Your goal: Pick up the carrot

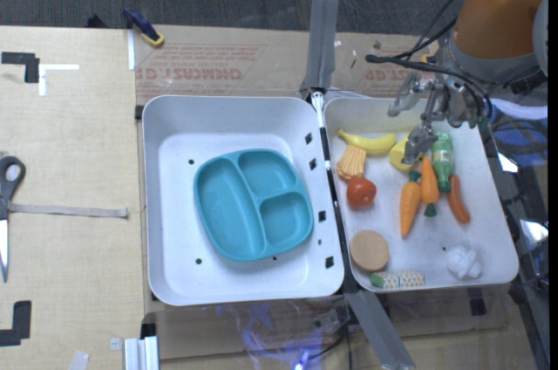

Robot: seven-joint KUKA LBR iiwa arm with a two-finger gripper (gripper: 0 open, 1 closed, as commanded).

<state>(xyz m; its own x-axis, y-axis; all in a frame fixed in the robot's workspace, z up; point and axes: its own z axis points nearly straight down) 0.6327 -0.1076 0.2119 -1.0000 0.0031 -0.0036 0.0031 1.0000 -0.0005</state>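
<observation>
An orange carrot (409, 207) lies slanted in the middle of the right bin (493, 211). A second orange carrot-like piece (428, 182) lies just right of it, and a redder one (458, 200) sits further right. My gripper (423, 141) hangs over the back of this bin, just above the upper end of the second piece and beside a green bottle (442, 159). Nothing is visibly held.
The right bin also holds a banana (370, 141), a yellow piece (401, 154), a corn-like piece (351, 161), a tomato (361, 192), a round cookie (369, 250), a white crumpled item (462, 262) and a small packet (397, 279). A blue divided plate (253, 204) lies in the left bin (166, 185).
</observation>
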